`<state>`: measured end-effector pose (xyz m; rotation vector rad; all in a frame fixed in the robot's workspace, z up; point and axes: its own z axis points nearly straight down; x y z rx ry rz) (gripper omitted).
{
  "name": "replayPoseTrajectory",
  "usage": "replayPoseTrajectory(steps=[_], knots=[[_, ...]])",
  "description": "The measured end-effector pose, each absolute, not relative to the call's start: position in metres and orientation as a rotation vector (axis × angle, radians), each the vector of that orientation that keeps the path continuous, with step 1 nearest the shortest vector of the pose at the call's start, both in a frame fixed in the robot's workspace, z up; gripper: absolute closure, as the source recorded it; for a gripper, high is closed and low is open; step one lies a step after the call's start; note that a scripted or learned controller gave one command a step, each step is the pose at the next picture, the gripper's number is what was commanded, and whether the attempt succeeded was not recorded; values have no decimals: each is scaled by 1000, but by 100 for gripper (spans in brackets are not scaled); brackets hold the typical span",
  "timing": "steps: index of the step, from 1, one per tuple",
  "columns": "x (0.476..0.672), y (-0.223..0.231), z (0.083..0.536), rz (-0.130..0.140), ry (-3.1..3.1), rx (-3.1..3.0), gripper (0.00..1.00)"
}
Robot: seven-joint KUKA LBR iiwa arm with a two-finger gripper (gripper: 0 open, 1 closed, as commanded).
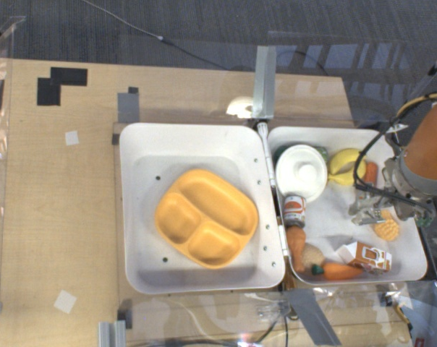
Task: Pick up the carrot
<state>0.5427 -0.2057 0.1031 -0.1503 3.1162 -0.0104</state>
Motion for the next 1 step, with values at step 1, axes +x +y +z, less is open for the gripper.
replayPoseTrajectory(steps=[1], knots=[[506,-206,91,-11,3106,-305,100]])
